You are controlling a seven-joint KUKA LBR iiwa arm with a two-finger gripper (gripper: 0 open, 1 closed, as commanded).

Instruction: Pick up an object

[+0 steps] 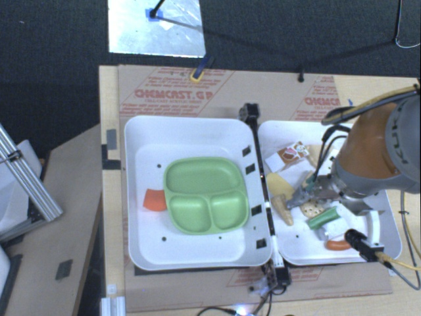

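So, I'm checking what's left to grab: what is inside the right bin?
The right bin holds a small picture card, a yellowish piece, a green item and a red one. The gripper and arm cover whatever lies beneath them.

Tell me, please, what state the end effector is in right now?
End effector: low over the right bin among the small items; open or closed cannot be told.

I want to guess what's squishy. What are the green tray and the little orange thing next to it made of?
Green tray: looks like hard plastic, smooth with a soft shine and moulded compartments. Orange thing: matte and flat-looking, maybe foam or soft plastic; too small to tell.
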